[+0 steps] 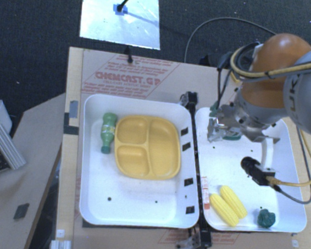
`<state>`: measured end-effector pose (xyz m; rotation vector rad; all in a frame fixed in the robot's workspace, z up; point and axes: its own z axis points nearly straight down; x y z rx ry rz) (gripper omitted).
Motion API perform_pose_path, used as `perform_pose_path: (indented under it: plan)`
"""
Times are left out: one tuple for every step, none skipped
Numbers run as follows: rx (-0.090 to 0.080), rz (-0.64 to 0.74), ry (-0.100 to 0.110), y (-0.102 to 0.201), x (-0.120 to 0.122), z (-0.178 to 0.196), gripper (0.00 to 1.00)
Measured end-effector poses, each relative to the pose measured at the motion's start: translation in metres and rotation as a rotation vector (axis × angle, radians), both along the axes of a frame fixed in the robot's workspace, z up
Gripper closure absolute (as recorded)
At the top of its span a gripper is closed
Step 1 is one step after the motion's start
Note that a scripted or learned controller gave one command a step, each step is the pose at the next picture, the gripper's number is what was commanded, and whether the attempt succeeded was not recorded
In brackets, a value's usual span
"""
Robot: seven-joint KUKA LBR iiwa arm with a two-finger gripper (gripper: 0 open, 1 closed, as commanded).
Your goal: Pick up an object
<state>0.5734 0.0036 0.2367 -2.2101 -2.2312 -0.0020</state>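
Arm reaching in from the right over the right bin (pixel 294 163), end effector (pixel 219 130) low at its upper left corner, grip state impossible to tell, two yellow corn cobs (pixel 228 205) and one green piece (pixel 266 218) near the front edge, left bin (pixel 90 197) holding one yellow divided plate (pixel 146 147) and one green bottle (pixel 107 132), both bins on the table (pixel 39 131).

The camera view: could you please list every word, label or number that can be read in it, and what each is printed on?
"CHEMCAST GP": red print on the brown protective sheet behind the bins.
Smaller red lines above and below it: too blurred to read.
Small label on the divider between the bins: too small to read.
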Motion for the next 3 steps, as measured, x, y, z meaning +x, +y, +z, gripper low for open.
perform_pose_path:
  plan:
    - [0.0,0.001,0.0,0.054,0.0,-0.009,1.0]
    - [0.0,0.0,0.001,0.105,-0.017,-0.022,1.0]
    - [-0.001,-0.006,0.0,0.102,-0.016,-0.021,0.0]
